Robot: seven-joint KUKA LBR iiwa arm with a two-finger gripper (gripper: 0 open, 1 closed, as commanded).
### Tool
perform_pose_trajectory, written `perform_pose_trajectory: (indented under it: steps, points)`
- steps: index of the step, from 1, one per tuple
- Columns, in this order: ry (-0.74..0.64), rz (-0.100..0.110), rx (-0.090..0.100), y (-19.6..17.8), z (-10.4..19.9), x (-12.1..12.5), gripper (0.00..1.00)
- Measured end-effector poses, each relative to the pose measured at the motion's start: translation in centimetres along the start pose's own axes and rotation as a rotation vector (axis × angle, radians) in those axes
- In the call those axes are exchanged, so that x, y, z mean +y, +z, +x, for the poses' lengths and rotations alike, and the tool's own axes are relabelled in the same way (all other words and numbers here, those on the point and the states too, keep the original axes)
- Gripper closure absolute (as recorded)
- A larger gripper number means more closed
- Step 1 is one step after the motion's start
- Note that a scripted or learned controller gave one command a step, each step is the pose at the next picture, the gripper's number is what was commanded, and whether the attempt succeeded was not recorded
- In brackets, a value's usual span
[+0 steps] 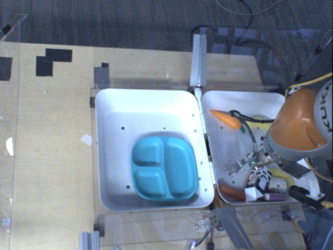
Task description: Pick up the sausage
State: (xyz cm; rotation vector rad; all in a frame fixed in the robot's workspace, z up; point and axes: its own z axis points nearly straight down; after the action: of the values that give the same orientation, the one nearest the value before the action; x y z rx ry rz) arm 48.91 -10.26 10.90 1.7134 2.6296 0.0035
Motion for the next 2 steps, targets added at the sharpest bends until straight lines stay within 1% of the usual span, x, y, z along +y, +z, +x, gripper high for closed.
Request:
perform_pose_trajectory:
  steps: [1, 2]
  points:
    - [-0.004, -0.006, -0.002, 2.0, -1.1, 1.7, 0.00]
    - [-0.031, -0.010, -0.007, 1.9, -3.2, -1.0, 0.00]
